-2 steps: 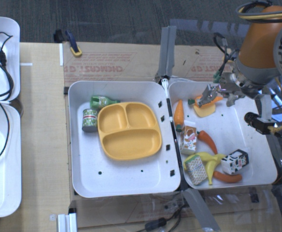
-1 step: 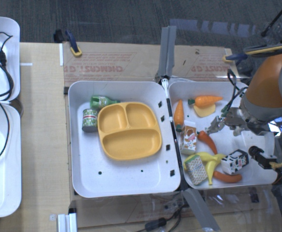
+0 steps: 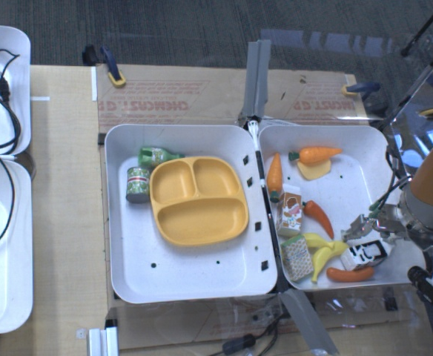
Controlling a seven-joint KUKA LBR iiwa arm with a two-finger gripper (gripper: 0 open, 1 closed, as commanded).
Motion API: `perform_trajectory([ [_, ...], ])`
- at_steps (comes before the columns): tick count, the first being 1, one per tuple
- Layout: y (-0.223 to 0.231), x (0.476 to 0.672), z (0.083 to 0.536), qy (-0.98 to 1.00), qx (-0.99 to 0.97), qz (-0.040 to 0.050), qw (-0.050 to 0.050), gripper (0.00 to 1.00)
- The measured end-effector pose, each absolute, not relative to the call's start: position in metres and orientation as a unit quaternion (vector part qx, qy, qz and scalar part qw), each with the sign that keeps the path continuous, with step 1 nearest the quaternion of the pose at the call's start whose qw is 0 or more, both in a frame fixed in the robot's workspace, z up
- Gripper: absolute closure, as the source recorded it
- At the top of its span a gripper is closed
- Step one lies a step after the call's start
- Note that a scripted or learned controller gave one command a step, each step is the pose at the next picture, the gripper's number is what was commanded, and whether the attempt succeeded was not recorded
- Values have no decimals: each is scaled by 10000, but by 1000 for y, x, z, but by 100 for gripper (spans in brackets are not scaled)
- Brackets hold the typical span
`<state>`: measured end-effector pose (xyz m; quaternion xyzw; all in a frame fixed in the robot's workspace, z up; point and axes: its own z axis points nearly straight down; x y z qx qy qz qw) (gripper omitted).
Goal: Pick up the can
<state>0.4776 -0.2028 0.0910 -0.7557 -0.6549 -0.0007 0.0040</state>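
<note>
The wooden bench [image 3: 61, 199] carries the two white bins side by side. The left bin [image 3: 187, 273] holds three things, while the right bin [image 3: 357, 191] is crowded with toy food. The grey arm [image 3: 431, 180], with its orange band, comes in from the right edge over the right bin's near right corner. The gripper [image 3: 363, 230] hangs low there, above the bin floor just right of the food. From this angle it is a tangle of metal and cable, and I cannot tell whether it is open or closed. Nothing can be seen held in it.

A yellow divided plate [image 3: 199, 199] fills the middle of the left bin. In the right bin a small carton [image 3: 290, 210] lies by the dividing wall, a yellow banana [image 3: 324, 249] lies below it, and an orange carrot [image 3: 319, 154] lies near the far wall.

A green bottle [image 3: 156, 156] lies on its side at the far left corner of the left bin, off the plate's upper left rim. The can [image 3: 137, 184] is directly below the bottle and just beside the plate's left rim, well apart from the gripper. It is short and stubby, with a green label around its middle and dull silver-grey bands at both ends. Whether it stands upright or lies on its side cannot be told.
</note>
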Motion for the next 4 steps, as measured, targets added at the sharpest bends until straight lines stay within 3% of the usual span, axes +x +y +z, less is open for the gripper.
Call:
perform_trajectory([
  [1,-203,559,90,-5768,-8168,-31,99,0],
  [2,-200,653,91,-5406,-8412,53,108,0],
  [3,-182,597,91,-4595,-8882,16,7,0],
  [4,-197,534,90,-2938,-9559,23,17,0],
])
